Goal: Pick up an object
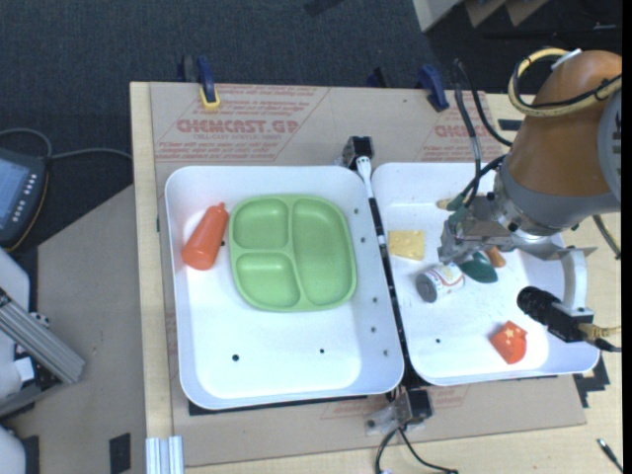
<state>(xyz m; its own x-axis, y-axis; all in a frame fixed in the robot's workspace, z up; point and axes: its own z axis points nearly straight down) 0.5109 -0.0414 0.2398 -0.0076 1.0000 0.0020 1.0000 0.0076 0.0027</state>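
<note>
Underneath, brown board (257, 117) on dark carpet (148, 28) carries both bins (197, 363); the claw's (464, 255) state is unclear.

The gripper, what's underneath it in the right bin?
Under the gripper lie a small can and a dark green object, partly covered. Anything else directly beneath is hidden.

I saw a pale green divided plate (293, 252) and an orange bottle (204, 237) in the white left bin (286, 368); the right bin (464, 349) held a yellow wedge (407, 244), a teal piece (481, 270) and a red-orange block (510, 343).
</note>
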